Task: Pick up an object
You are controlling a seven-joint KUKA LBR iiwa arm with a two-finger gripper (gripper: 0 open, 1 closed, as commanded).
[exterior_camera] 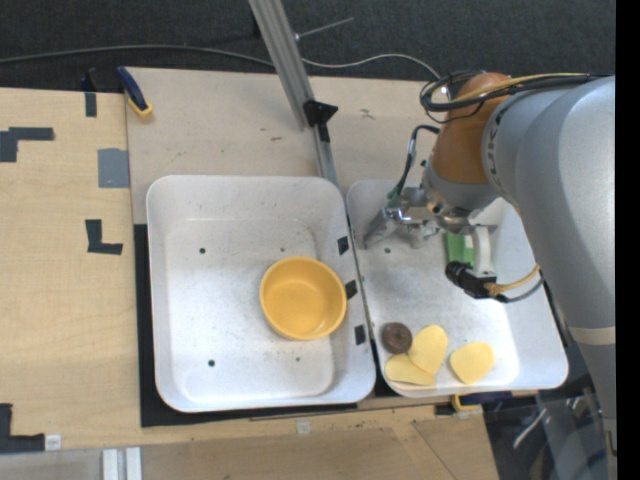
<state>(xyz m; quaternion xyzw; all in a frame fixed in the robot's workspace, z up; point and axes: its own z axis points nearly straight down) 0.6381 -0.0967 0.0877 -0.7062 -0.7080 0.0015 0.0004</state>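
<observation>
Yellow pieces (440, 356) lie well apart from the jaws (378, 230), aperture unclear.

Two bins sit side by side on the bench (60, 298), their inner rims touching. The left bin (175, 213) holds a bowl (303, 297) near its right wall, toward the front. The right bin (530, 363) holds, along its front edge, a round disc (397, 337) at left, with three flat pieces (431, 353) just beside it to the right. The gripper (385, 223) hangs over the right bin's back-left corner.
</observation>
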